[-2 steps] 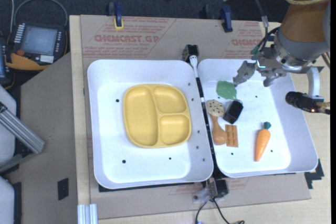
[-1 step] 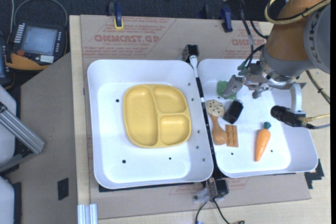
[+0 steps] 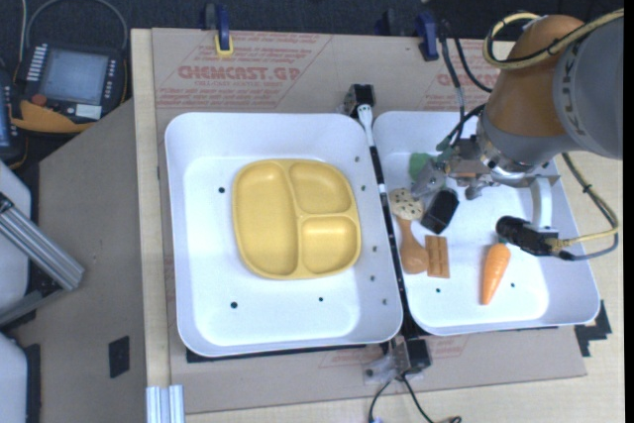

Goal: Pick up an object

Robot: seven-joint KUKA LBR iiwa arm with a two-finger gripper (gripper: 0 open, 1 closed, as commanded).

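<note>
So, toy food sits in the right bin (image 3: 570,297), gripper (image 3: 439,203) low over it.
Smooth orange carrot (image 3: 494,272) lies by ridged tan pieces (image 3: 426,256); can't tell the fingers' state. Left bin (image 3: 188,243) holds a glossy yellow divided plate (image 3: 295,216).

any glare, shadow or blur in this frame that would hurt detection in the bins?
Camera view: even overhead light, focus sharp across both bins; the left bin rim reads bright white but keeps its edges; the yellow tray has only soft sheen; the arm throws a faint shadow over the green item in the right bin; the carrot is crisp.
</note>
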